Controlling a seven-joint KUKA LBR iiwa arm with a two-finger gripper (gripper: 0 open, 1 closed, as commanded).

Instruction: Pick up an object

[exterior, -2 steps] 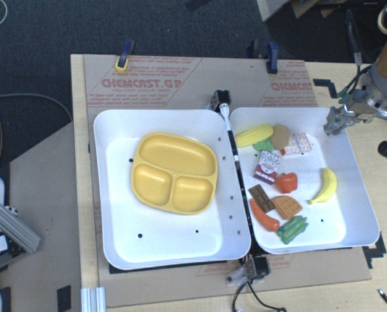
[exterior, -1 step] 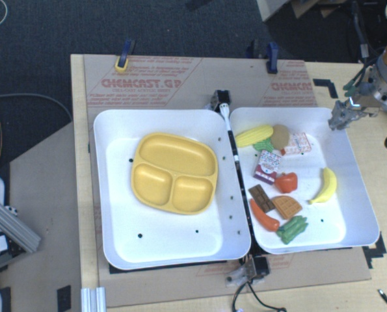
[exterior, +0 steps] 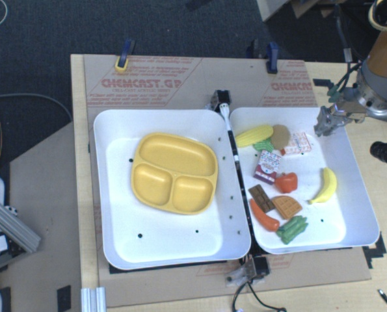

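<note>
- Up at the far right corner of the right bin (exterior: 365,207) hangs the claw (exterior: 326,123), over the bin's back rim; can't tell whether it is open or closed, and nothing shows in it.
- Arm (exterior: 375,77) comes in from the right, so the claw sits at the bin's near-arm edge, off to the side of the pile. Reads as a staging spot, not a grasp.
- Nearest candidate: white-and-red card (exterior: 300,142), just left of and below the claw, lying flat. Probably a poor pick, little to pinch.
- Further left of the claw: corn cob (exterior: 254,135) with a tan round piece (exterior: 281,135) touching its end, both by the back wall.
- Below the claw, apart from the clutter: banana (exterior: 326,186), lying alone on bare bin floor. Best target in my view, free space on both sides for the grip.
- Down-left of the claw, packed close: red-and-white box (exterior: 268,166), tomato (exterior: 286,182), brown bar (exterior: 261,197), waffle (exterior: 287,207), carrot (exterior: 265,216), green beans (exterior: 292,229). Crowding risks a double grab or a nudge.
- Far left of the claw: left bin (exterior: 108,174) holds a yellow divided tray (exterior: 175,172), likely the drop side.
- Pick not yet started, by my read.
</note>
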